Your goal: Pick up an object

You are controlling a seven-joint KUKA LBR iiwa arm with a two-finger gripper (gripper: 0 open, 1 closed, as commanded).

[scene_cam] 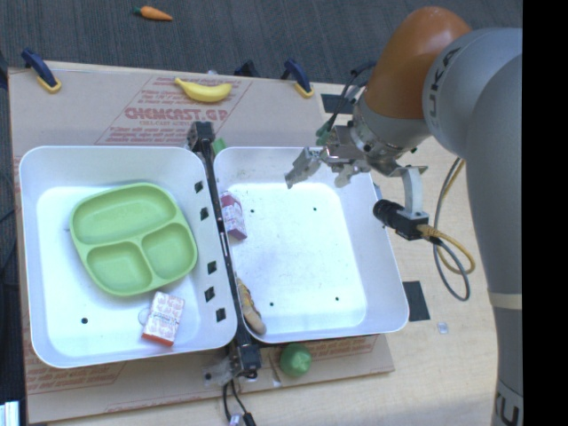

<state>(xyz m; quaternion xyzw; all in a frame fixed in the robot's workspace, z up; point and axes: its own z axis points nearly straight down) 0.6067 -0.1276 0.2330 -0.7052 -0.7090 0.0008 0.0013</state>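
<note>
My gripper (319, 172) hangs over the back edge of the right bin (382, 273), with its fingers spread open and nothing between them. A red and white packet (232, 216) lies against the right bin's left wall, well to the left of the gripper. A tan peanut-shaped object (249, 310) rests in that bin's front left corner. In the left bin (35, 238) sit a green divided plate (133, 236) and a small red and white box (163, 318).
A yellow banana (204, 88) lies on the cardboard behind the bins. A green ball (295, 359) sits on the bench in front of the right bin. Blue clamps (298, 75) hold the board's back edge. An orange carrot (155, 12) lies on the floor.
</note>
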